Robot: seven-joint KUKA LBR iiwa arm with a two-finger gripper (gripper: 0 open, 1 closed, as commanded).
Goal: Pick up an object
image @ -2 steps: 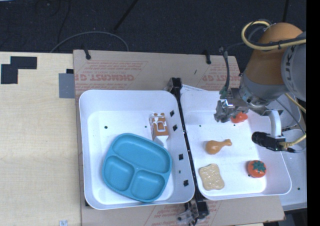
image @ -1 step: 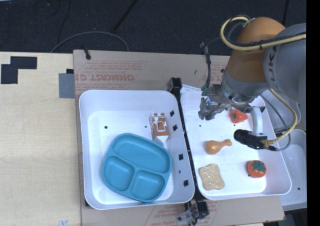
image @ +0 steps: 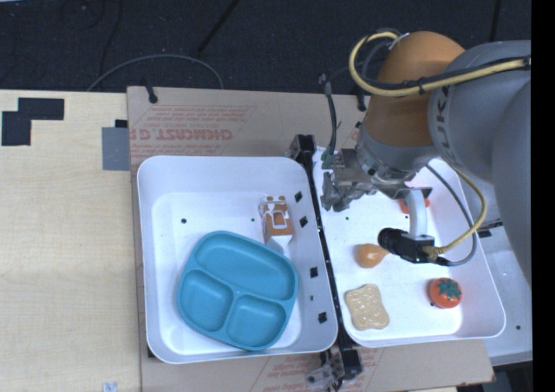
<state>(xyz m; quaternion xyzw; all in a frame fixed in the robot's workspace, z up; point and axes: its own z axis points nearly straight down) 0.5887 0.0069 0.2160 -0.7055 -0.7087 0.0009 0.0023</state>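
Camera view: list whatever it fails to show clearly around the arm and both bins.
- The tool: in the camera view, the wrist above it covers most of it, so its grip state is unreadable.
- Red object in the right bin: mostly hidden behind the tool's hardware; identity unclear.
- Small orange-and-white toy in the left bin: too small to identify.
- Right bin's far rim: covered by the arm.

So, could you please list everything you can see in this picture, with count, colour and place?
bins: 2, white, side by side on the bench
divided plate: 1, blue, left bin
small toy: 1, orange and white, left bin, just above the plate
cracker-shaped piece: 1, beige, right bin, near the front
tomato: 1, red-orange with green top, right bin, at the right
small round piece: 1, orange, right bin, middle
arm: 1, grey and orange, over the right bin
gripper: 1, dark grey, above the right bin's left side
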